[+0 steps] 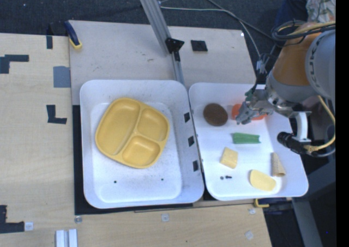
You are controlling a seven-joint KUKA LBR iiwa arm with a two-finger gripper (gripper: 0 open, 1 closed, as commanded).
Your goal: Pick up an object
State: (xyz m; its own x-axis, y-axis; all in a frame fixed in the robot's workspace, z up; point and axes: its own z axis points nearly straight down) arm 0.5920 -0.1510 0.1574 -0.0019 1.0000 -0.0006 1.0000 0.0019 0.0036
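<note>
Nearest the camera, along the front of the right bin (pixel 294 188), sits a yellow slice (pixel 262 180), long axis running left to right with a slight tilt. Just beside it, up against the right wall, a tan cone-like piece (pixel 277 164) lies lengthwise front to back; what it is exactly is hard to make out. Two tiny dark specks (pixel 226 177) lie near the slice, too small to identify. A little further in comes a yellow wedge (pixel 229 158), one of it, pointing roughly toward the front. Behind that, a green strip (pixel 246 138) lies flat, long axis left to right.

Over in the left bin (pixel 90 131), one yellow divided tray (pixel 132 132) sits turned at an angle, with three compartments showing.

Further back in the right bin, one round brown object (pixel 215 114) rests near the left wall. Just to its right is an orange-red object (pixel 238 111), mostly covered by the end effector (pixel 248 114), so its shape and direction can't be read. The end effector is down right on top of it, but whether it is spread or clamped I cannot tell, it's a dark blur. The arm (pixel 305 71) comes in from the right, partly cut off by the frame edge.

At the far side of the table (pixel 120 49), a metal post (pixel 155 11) rises out of view, cables trailing behind.
</note>
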